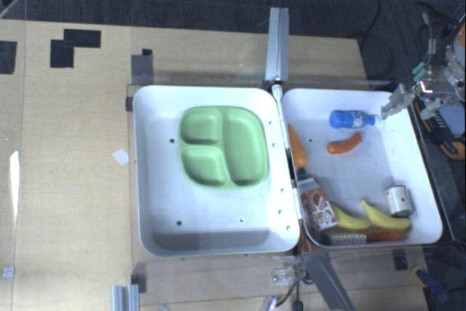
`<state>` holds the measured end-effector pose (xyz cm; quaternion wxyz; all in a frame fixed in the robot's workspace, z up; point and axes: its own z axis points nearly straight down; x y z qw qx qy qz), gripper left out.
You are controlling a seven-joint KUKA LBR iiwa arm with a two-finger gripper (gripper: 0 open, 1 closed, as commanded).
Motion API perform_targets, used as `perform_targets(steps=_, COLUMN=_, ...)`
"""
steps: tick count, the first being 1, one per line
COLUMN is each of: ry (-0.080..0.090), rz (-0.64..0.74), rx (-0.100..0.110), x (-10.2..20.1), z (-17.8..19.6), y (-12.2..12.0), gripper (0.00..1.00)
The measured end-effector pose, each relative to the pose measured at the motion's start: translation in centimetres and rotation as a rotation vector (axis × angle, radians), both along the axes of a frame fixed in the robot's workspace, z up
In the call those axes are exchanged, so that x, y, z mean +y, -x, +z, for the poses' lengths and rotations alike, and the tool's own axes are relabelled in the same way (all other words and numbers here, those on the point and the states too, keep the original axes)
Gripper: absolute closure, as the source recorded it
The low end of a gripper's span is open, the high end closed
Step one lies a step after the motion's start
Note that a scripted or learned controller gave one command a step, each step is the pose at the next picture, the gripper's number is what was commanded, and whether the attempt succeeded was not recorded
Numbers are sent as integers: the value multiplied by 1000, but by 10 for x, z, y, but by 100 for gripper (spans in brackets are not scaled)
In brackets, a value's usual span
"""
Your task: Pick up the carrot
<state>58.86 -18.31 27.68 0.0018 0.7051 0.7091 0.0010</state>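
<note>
Resting against the left wall of the right bin point(429, 211), the carrot point(296, 146) lies lengthwise along that wall, orange, with nothing gripping it.

Carrot's neighbours: a small printed packet point(318, 206) lies just below it along the same wall; a sausage point(344, 144) lies to its right, apart from it.

Gripper point(399, 100): it sits at the upper right corner of the right bin, over the rim, well apart from the carrot; whether it is spread or closed cannot be told from this view, and nothing is seen held in it.

Arm point(444, 80): it enters from the right edge, mostly cut off by the frame.

Blue bottle point(351, 119): it lies on its side near the top of the right bin, its cap end pointing toward the gripper, just beside it.

Tin can point(398, 201): it lies on its side near the right wall of the right bin.

Bananas point(368, 218): two lie along the bottom wall of the right bin, with a red item partly hidden beneath them.

Left bin point(149, 229): it holds a green divided tray point(223, 146) with three compartments, set toward the upper middle.

Bench point(65, 178): light wood, with black marks near its upper left.
</note>
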Motion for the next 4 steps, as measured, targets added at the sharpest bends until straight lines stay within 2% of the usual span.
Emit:
perform_targets(steps=1, ry=0, rz=-102, rx=-3, x=4, z=-187, y=-46, gripper=0)
perform_targets(steps=2, ry=2, rz=-96, rx=-9, x=5, z=-174, y=-49, gripper=100)
perform_targets(steps=3, ry=1, rz=-56, rx=-3, x=-17, z=-70, y=-47, gripper=100)
perform_targets(steps=4, ry=3, rz=-49, rx=-9, x=-15, z=-58, y=-49, gripper=100)
